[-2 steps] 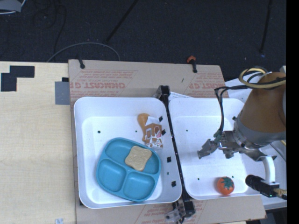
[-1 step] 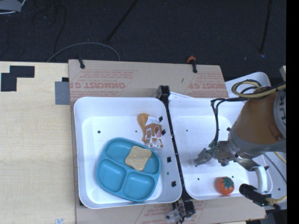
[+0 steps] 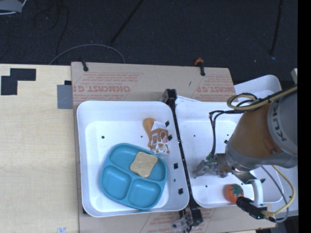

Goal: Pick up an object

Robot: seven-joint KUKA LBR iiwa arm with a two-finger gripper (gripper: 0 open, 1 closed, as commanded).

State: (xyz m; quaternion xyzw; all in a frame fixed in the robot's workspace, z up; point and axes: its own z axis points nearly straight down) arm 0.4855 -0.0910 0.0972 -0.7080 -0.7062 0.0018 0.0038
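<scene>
Two shallow white bins are set side by side on the surface, the left bin (image 3: 87, 130) in the centre of the frame and the right bin (image 3: 204, 130) toward the right, so that objects can be reached from above. In the left bin a blue divided plate (image 3: 121, 188) lies at the lower middle, with a tan toast-like piece (image 3: 144, 164) resting on its upper compartment; just above it, against the divider, a small patterned carton (image 3: 159, 142) and a tan rounded piece (image 3: 148, 124) are seen. An orange object (image 3: 233, 192), a likely candidate for picking, lies at the lower right of the right bin. The arm (image 3: 257, 135) is reached in from the right, and the claw (image 3: 206, 168) is lowered to the right bin's floor, left of the orange object and apart from it. Nothing is seen within the claw; whether it is released or clenched cannot be told.
</scene>
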